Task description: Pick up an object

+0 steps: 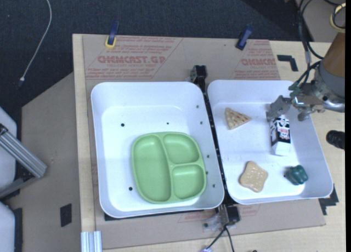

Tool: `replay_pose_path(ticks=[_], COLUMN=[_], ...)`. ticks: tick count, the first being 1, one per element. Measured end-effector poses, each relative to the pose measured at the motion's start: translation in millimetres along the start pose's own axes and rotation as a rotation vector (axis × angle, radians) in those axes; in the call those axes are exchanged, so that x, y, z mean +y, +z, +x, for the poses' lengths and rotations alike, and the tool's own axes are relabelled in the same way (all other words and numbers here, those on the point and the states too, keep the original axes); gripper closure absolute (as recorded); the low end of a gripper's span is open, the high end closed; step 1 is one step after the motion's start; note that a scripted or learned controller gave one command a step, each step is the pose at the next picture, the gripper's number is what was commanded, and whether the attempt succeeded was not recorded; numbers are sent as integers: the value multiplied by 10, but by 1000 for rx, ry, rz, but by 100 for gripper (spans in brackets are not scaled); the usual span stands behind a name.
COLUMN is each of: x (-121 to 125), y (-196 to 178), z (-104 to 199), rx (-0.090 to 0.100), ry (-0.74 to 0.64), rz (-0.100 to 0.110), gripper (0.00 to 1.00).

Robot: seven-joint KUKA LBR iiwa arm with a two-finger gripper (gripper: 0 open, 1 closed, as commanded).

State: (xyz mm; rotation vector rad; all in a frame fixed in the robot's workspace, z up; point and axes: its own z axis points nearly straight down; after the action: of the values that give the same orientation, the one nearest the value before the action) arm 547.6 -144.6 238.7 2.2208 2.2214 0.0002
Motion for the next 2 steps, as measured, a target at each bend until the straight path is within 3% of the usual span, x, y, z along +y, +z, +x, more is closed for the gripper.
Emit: replay_pose_path(ticks=[2], x=[35], y=[1014], z=[-81], rx=[1], ry=[1], rz=[4], gripper=[0])
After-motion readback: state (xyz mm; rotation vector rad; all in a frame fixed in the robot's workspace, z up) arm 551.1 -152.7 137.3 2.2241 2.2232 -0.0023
